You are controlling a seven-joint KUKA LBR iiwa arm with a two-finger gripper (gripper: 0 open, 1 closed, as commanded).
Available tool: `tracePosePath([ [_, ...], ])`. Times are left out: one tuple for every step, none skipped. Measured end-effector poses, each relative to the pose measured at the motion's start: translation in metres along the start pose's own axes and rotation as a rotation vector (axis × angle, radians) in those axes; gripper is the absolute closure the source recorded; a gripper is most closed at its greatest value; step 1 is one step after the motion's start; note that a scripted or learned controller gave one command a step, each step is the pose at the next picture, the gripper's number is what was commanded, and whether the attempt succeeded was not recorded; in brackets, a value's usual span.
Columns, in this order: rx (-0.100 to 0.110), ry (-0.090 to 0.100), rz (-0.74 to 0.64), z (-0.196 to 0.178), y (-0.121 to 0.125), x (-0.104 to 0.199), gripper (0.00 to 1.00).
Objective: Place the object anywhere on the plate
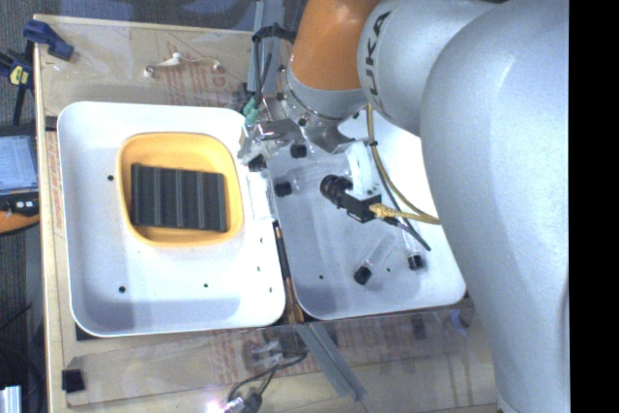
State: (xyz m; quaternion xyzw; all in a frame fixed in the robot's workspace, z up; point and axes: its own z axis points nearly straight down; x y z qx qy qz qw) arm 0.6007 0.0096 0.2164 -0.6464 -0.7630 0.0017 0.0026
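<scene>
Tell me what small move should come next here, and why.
Probably lift the claw and carry it left toward the yellow plate. It sits low at the right bin's left edge, beside the left bin holding the plate; whether it holds an object is unclear.

The left bin [87, 295] lies open from above around the yellow plate [180, 186]; the arm [426, 63] covers most of the right bin [387, 305].
</scene>
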Motion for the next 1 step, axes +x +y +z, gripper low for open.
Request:
tracePosePath([
  [0.000,0.000,0.000,-0.0001,0.0000,-0.0001,0.00],
])
